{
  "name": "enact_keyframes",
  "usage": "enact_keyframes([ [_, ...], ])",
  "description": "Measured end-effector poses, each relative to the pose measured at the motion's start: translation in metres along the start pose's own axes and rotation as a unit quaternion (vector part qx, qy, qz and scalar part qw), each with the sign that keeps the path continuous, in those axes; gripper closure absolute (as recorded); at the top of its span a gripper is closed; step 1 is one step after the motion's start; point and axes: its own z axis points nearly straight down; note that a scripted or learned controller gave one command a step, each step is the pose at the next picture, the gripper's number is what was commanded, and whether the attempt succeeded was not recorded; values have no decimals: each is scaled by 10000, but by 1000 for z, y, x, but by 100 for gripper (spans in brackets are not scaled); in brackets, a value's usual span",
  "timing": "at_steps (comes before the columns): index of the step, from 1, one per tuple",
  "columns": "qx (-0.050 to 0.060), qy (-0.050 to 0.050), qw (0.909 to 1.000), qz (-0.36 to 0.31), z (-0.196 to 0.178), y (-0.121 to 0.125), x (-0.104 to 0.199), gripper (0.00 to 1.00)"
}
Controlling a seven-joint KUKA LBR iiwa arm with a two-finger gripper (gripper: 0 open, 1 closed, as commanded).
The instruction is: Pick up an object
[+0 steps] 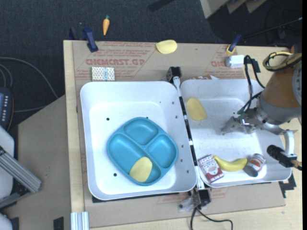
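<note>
White shallow bins, two, set side by side on bench (76, 128) faced with printed cardboard.

Left bin (96, 99): held blue divided plate (142, 150) near centre; pale yellow rounded piece (141, 169) lying in plate's near compartment.

Right bin (211, 87): held yellow flat oval piece (195, 109) near far-left corner, close to wall shared with left bin. Along near edge, left to right: small red-and-white carton (209, 168) at near-left corner; banana (231, 164) just beside carton, apparently touching; small can (254, 165) with red label, tipped, at banana's right end.

Gripper (229, 127): lowered over right bin's middle, metal fingers (225, 128) pointing left towards bin floor, spread apart, released; nothing seen between them. Stood apart from oval piece and from near-edge row. Grey arm with orange band (283, 87) entered from bin's right edge; black cable looped above wrist.

Bench outside bins: yellow oval piece (166, 47) at far edge, centre; patterned packet (103, 73) beyond left bin's far-left corner; blue clamp (89, 39) at far-left corner; second blue clamp (233, 43) and white block (235, 61) towards far-right corner.

Floor beyond bench: small orange carrot-shaped item (106, 25) on dark carpet.
</note>
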Motion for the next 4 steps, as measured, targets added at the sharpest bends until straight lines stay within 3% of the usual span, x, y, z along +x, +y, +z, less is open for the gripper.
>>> enact_keyframes([
  [1,24,35,10000,-4,4,-41,-40,0],
  [2,6,2,10000,2,4,-19,14,0],
  [3,21,36,10000,-9,4,-53,-41,0],
  [4,0,0,10000,0,4,-11,29,0],
])
